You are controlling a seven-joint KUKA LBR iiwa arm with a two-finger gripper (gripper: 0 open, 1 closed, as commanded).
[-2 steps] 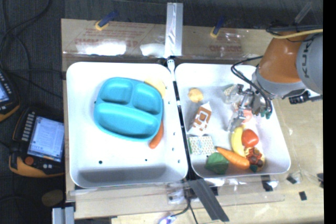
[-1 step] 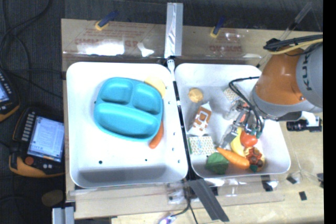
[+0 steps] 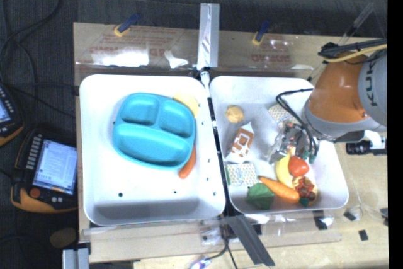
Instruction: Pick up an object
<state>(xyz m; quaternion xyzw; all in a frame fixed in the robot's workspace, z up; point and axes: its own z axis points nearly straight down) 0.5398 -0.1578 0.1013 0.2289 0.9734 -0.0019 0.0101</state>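
We see the end effector [image 3: 291,143] low in the right bin [image 3: 330,195], just above the banana [image 3: 284,168] and tomato [image 3: 298,167]; we cannot tell its state; the toys sit packed together, so it may slip; "KU" shows on the arm [image 3: 352,97].

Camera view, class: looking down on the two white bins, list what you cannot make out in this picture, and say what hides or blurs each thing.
1. Gripper: the fingers are too small and cluttered to read their state.
2. Orange item in the left bin: mostly hidden beneath the blue tray.
3. Yellow item: partly covered by the same tray's far corner.
4. Small patterned packets: print too blurred to read.
5. Arm: cut off by the view's right side.
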